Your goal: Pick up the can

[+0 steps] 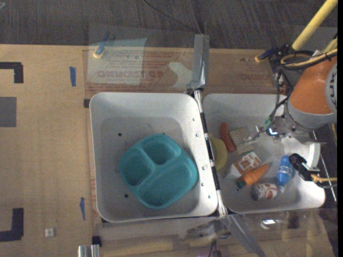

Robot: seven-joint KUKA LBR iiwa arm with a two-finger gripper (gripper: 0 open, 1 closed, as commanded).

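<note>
The can (264, 191) lies on its side near the front wall of the right bin (308, 199), well apart from the fingers (269, 130), which hang over the bin's far part. It is short, with a red and white label and a pale metal end turned to the right; the print is too small to read. Just beside it lie a carrot (253, 176) and a blue bottle (284, 172). Further back are a small card (246, 160), a red sausage (228, 137) and a grey box (244, 136). The left bin (107, 116) holds a teal tray (158, 170). Whether the fingers are released or clenched I cannot tell; wires and glare blur them. The arm (313, 92) is cut off at the right above the desk (43, 159).
</note>
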